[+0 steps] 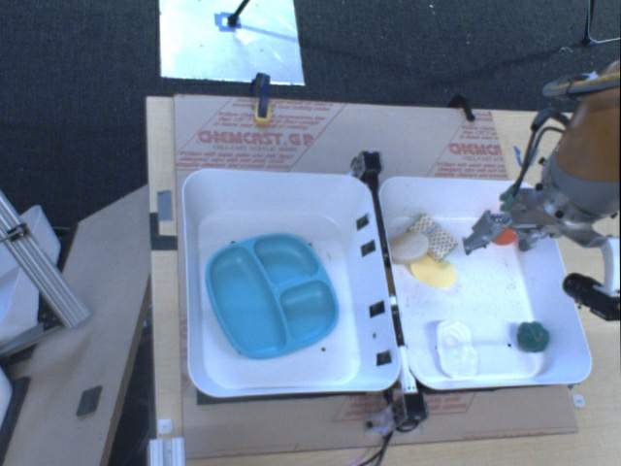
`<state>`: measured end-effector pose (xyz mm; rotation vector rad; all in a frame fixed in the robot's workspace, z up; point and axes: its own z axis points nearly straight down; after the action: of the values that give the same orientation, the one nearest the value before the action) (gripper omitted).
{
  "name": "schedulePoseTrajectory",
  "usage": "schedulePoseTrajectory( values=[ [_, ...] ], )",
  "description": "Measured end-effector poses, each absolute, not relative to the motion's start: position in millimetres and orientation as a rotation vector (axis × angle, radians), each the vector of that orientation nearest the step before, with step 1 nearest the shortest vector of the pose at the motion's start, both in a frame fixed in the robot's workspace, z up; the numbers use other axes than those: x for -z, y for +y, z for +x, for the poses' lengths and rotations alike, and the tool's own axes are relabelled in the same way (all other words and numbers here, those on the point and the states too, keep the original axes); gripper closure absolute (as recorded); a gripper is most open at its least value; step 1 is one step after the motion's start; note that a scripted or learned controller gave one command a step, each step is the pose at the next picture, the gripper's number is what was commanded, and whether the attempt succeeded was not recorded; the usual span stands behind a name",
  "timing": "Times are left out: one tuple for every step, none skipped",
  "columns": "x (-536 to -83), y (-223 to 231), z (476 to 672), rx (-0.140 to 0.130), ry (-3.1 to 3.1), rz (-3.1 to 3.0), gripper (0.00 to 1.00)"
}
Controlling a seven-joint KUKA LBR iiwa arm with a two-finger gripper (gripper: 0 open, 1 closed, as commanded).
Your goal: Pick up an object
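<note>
**Gripper over the right bin, objects on its floor**

Two white bins are set side by side on a bench. In the left bin (194,212) a blue tray (272,294) with three compartments is laid flat. The right bin (572,357) is reached into by the arm (587,144) from the right, and the gripper (482,233) is held low over the far part of this bin, pointing left. Whether its fingers are apart or together cannot be told, and nothing is seen between them.

Just right of the gripper tip an orange object (504,235) is partly seen, close under the wrist. To the left, a checkered piece (434,236) is found at the far left of the bin, touching a beige oval (408,248); a yellow piece (434,274) is placed just near of that oval. A white object (457,348) is laid near the front wall, and a green object (532,336) is set well right of it.
</note>
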<state>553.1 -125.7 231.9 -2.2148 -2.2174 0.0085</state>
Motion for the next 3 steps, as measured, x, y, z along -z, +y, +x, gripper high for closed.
schedulePoseTrajectory(
  values=[
    [-237, -126, 555.4, 0.001, -2.226, -2.218, 0.00],
    [-194, -124, 549.6, -0.001, -2.222, -2.219, 0.00],
    [-151, -127, 548.0, -0.002, -2.221, -2.219, 0.00]
  ],
)
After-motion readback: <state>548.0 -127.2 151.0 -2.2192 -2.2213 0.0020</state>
